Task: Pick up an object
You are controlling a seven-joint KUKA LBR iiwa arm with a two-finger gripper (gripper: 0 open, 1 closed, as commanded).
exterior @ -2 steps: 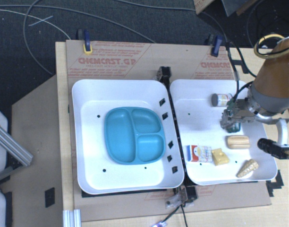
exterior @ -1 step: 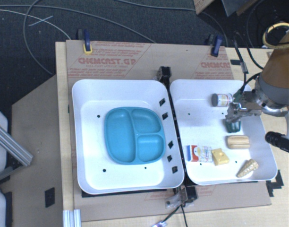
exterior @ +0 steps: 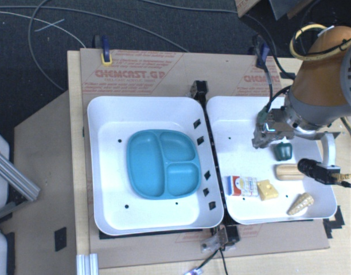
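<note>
The arm [exterior: 322, 79] runs off the frame's right side, so its base is cut off. It also covers the right bin's [exterior: 238, 211] far corner. Gripper [exterior: 266, 135] fingers are too small and murky to read (open or shut, no idea).
</note>
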